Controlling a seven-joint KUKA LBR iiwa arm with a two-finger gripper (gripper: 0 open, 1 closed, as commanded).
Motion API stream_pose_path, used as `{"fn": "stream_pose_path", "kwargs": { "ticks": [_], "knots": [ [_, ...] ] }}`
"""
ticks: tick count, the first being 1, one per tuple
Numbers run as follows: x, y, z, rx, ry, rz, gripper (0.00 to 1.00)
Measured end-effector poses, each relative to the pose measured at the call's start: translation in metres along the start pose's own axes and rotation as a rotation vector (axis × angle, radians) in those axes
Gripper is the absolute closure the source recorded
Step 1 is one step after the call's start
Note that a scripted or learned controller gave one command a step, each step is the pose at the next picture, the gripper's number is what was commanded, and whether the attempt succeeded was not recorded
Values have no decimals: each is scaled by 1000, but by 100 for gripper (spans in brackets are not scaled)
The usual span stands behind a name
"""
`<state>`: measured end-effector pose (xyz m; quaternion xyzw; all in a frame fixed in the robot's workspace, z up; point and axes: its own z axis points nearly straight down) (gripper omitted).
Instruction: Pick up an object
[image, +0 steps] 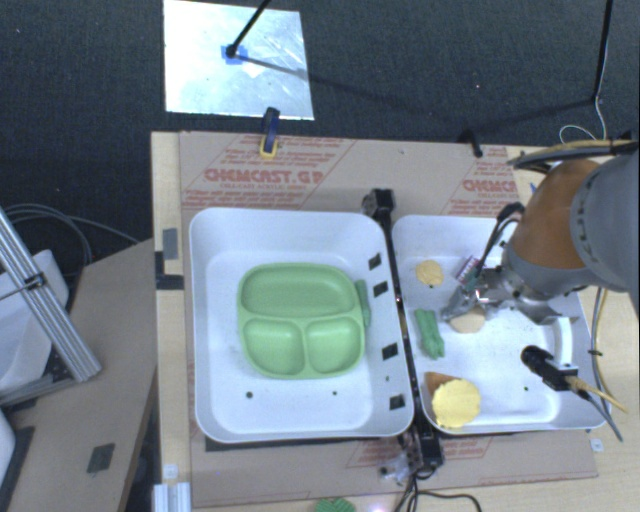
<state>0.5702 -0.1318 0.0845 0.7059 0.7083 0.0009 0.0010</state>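
The left bin (215, 400) holds a green divided plate (300, 320), lying flat near its middle, well apart from the arm (610, 215). The right bin (500, 400) carries the loose pieces: a small pale yellow disc (430, 272) toward its far left corner, a green elongated piece (431, 334) lying along the left wall, and at the near left corner a yellow round piece (457, 402) with an orange-brown wedge (436, 381) touching its far edge. A beige round piece (466, 323) lies just right of the green piece, which crowds it on that side. The tool (468, 303) stands right over the beige piece's far edge, touching or nearly touching it; I cannot tell which. Whether the tool is open or closed cannot be told from this slant. The arm reaches in from the right over the far right part of that bin, its orange band bent down toward the tool. Both bins rest on a printed cardboard sheet (300, 175) on the bench
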Motion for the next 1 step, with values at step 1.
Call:
{"fn": "stream_pose_path", "kwargs": {
  "ticks": [1],
  "knots": [
    [64, -32, -101, 4, 1, -2, 100]
  ]
}}
